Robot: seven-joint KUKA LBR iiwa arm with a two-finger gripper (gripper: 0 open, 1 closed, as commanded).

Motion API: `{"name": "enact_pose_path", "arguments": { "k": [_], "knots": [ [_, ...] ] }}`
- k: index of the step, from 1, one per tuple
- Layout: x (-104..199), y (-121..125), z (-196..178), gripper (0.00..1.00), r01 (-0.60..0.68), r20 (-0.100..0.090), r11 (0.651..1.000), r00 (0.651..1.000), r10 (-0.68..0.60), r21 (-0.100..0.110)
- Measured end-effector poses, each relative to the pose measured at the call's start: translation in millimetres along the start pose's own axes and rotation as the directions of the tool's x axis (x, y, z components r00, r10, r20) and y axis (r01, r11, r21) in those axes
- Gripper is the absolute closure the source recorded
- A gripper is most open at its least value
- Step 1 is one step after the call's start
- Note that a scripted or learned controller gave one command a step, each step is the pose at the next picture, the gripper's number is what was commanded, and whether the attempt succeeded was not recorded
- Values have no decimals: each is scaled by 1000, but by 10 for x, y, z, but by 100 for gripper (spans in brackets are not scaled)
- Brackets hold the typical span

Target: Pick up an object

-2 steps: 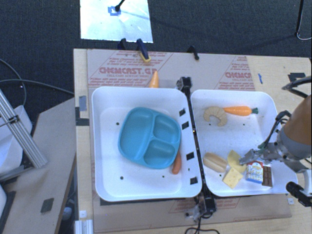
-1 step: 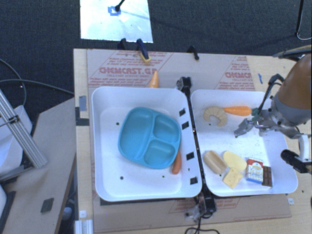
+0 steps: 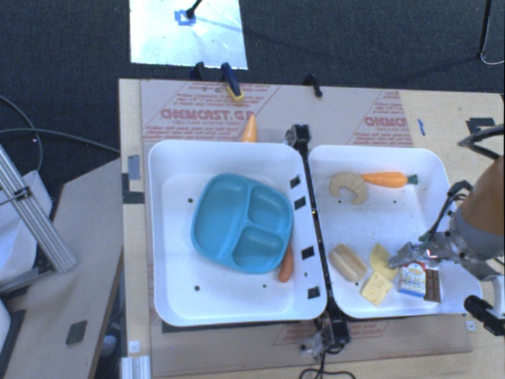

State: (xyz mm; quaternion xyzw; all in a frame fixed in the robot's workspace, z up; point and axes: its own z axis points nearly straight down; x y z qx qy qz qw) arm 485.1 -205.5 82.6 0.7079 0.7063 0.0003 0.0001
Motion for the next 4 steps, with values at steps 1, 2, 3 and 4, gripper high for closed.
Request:
{"name": "enact_pose_path", "arguments": {
  "k": [1,2,3,4],
  "knots": [
    [6,29,-125,100,3,3,1000,1000,-3,-5],
    [-3,799,-22,100,9,3,1000,1000,-9,-7],
    [1088,1231,-1434,100,10,2,1000,1000,-10,-7],
    [1633,1164,-1098,100,12,-2,1000,1000,-12,1]
  ]
}}
